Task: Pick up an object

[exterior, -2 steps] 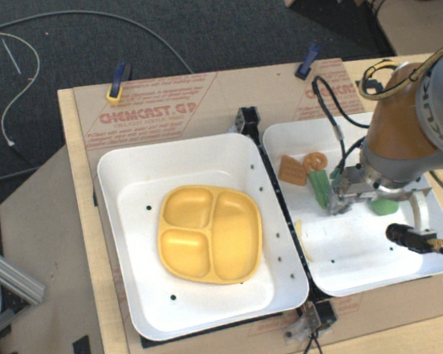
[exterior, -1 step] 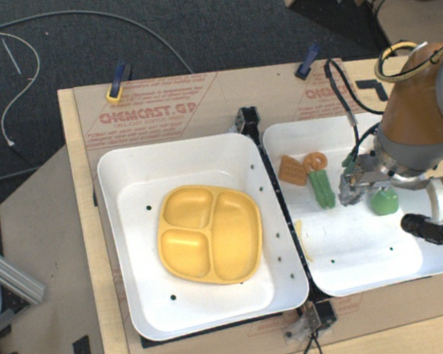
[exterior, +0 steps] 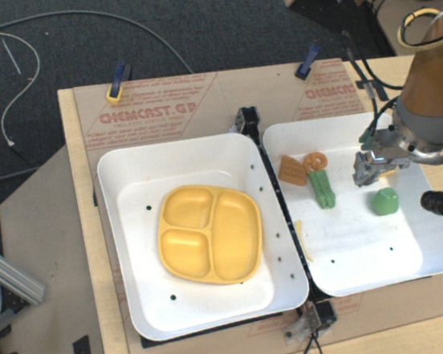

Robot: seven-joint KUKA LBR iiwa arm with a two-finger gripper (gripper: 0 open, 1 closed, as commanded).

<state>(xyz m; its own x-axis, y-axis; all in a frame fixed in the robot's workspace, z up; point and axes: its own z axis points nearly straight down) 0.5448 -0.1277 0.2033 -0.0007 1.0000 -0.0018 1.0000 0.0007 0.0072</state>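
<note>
Hovered at right of frame: end effector (exterior: 371, 167) just above green block (exterior: 384, 202), seemingly lined up for a grab; grip state impossible to tell; nothing visibly held.

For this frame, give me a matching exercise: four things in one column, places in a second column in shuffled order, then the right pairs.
Things:
1. yellow divided plate
2. brown block
3. green round piece
4. gripper

Places:
A. right bin, far left corner area
B. left bin, middle
C. above the right bin, just beyond the green round piece
D. right bin, towards its right side

Pairs: 1-B, 2-A, 3-D, 4-C
</note>
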